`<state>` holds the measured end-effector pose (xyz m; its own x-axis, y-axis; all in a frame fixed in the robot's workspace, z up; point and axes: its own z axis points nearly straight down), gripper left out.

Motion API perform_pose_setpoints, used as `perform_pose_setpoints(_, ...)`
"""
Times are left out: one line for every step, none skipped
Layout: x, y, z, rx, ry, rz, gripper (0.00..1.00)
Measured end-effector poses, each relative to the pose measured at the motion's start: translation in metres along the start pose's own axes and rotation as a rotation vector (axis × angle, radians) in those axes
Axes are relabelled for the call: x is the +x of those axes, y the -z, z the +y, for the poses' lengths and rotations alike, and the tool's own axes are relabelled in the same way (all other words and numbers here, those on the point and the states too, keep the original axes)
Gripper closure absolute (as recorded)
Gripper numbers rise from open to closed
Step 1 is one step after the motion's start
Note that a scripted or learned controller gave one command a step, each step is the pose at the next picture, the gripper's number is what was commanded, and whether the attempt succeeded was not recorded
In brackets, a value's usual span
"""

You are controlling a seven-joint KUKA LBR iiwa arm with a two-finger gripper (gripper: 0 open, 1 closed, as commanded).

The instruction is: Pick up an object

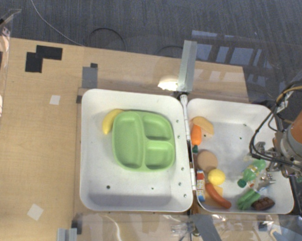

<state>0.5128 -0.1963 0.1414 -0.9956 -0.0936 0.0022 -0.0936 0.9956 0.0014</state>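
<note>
Holding a green tray [142,141] (banana [108,121] beside it) — left bin [94,154].

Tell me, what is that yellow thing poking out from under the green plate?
It looks like a banana, in the left bin. Only its curved end shows at the green divided plate's upper left edge; the plate covers the rest, so its full shape cannot be seen.
</note>
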Motion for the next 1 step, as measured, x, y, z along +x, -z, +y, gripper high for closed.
perform_pose_setpoints(-0.0513, -0.0514, 0.0153, 0.007, 0.125, -0.017, 0.00)
